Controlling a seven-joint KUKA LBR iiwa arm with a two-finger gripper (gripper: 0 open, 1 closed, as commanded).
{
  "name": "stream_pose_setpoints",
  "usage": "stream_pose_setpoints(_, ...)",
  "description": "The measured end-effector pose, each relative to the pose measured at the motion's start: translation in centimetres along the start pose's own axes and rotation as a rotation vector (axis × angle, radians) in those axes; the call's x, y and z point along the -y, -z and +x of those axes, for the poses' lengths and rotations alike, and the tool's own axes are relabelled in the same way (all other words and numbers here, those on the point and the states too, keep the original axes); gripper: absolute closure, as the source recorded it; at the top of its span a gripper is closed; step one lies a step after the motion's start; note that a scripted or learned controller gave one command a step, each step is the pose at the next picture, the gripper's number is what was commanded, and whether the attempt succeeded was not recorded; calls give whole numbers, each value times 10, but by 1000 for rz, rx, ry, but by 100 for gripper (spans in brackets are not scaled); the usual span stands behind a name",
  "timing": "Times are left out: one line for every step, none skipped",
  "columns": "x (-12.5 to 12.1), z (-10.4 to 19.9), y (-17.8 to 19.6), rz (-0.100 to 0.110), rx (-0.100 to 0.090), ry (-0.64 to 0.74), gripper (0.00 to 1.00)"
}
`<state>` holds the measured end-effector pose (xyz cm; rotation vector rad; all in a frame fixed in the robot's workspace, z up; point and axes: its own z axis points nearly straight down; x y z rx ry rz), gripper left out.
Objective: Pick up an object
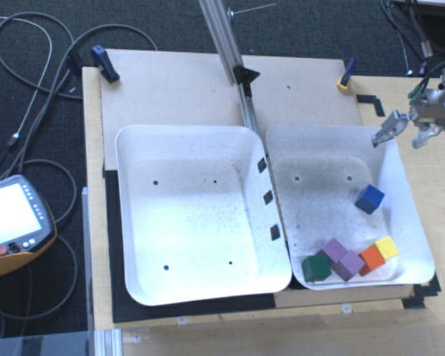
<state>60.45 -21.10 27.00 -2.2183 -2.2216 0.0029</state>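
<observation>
Jaws (404,130) spread apart, nothing between them, hanging over the top right corner of the right bin (400,199), at its rim. One finger (388,130) reaches over the bin's inner wall, the other (424,136) sits further right. Grey wrist runs off the right edge.

Objects all in the right bin:
- blue cube (369,199) alone, mid-right of the bin floor, below the jaws and well apart from them
- cluster at the bin's near edge: green block (317,267), two purple cubes (342,258) touching each other, orange cube (371,258), yellow cube (386,247). Orange and yellow touch; purple sits between green and orange.

Left bin (133,199): white, speckled grey floor with a few dark dots.

No legible writing or brand anywhere.

Desk (170,87) is pale wood board, bins on a black mat (115,273). Blue clamp (104,62) at top left corner, yellow and blue clamp (346,80) at top right. Aluminium rail (222,35) slants down between the bins. Dark carpet floor around, black cables (37,73) at left, teach pendant (13,221) with a lit screen at far left.
</observation>
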Motion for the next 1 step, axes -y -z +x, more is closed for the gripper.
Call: stream_pose_setpoints(1, 23, -10, 0, -1, 1, 0)
